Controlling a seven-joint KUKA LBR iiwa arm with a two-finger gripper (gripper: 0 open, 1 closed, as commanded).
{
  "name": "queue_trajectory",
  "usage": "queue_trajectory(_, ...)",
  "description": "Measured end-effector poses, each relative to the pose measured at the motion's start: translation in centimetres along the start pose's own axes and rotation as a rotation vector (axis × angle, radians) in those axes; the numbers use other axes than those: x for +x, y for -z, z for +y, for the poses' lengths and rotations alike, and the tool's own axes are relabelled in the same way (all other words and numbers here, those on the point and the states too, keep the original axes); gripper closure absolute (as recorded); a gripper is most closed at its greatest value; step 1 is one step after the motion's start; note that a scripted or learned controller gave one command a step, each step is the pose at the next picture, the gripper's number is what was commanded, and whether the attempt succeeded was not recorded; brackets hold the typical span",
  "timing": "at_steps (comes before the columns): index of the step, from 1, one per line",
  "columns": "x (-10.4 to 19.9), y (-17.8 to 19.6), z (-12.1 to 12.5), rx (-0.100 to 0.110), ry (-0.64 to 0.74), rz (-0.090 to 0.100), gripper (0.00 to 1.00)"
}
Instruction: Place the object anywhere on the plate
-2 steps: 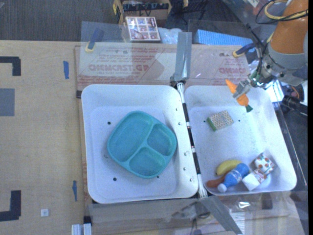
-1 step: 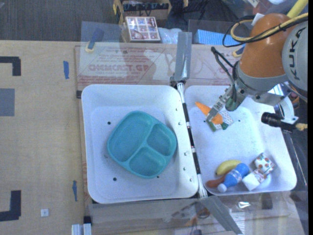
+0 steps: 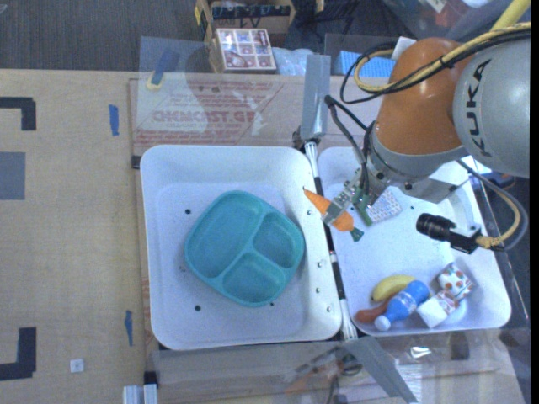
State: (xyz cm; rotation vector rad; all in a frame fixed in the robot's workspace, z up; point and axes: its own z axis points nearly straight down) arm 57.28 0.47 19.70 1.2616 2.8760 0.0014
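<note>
A teal plate [image 3: 244, 247] with three compartments lies in the left bin [image 3: 168, 171], tilted toward the bin's centre-right. An orange toy carrot [image 3: 324, 206] hangs over the divider between the two bins, its pointed end aimed at the left bin. My gripper [image 3: 347, 212] is shut on the carrot's thicker end, just right of the divider and above the right bin's [image 3: 438, 255] near-left area. The carrot sits to the right of the plate's upper right rim, apart from it.
In the right bin's front corner lie a yellow banana [image 3: 392, 287], a blue bottle [image 3: 406, 301], a reddish-brown piece [image 3: 369, 315], a white cup [image 3: 434, 312] and a spotted item [image 3: 455, 283]. A patterned card [image 3: 386, 207] lies under the wrist. Cardboard boxes [image 3: 244, 23] stand behind the bins.
</note>
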Motion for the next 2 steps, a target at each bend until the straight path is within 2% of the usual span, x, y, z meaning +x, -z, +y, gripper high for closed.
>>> queue_trajectory(1, 8.53, -1.23, 1.01, 0.001, 0.227, 0.001, 1.00)
queue_trajectory(2, 8.47, -1.21, 0.98, 0.000, 0.226, 0.001, 0.00)
